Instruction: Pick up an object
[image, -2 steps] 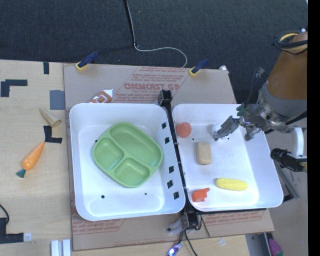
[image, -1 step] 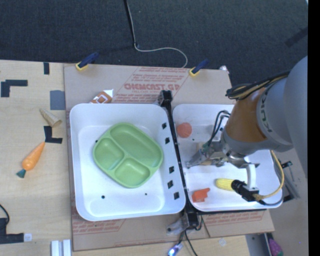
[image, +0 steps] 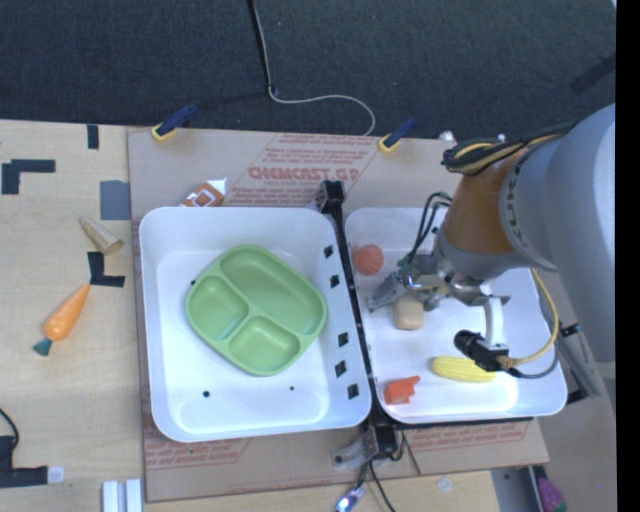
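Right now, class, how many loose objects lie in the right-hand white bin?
4: a round orange-red ball far left, a tan block centre, a yellow corn cob near edge, an orange block. The arm may hide more.

Bright even overhead light, soft shadows, slight blur, mild grain.

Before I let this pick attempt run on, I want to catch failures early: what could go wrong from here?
The pincer hangs low in the right bin, right beside the tan lump; a slightly off descent may nudge it away rather than grip it. The orange ball lies close by and could roll if brushed. The pincer also works near the divider between bins, so it might strike that.
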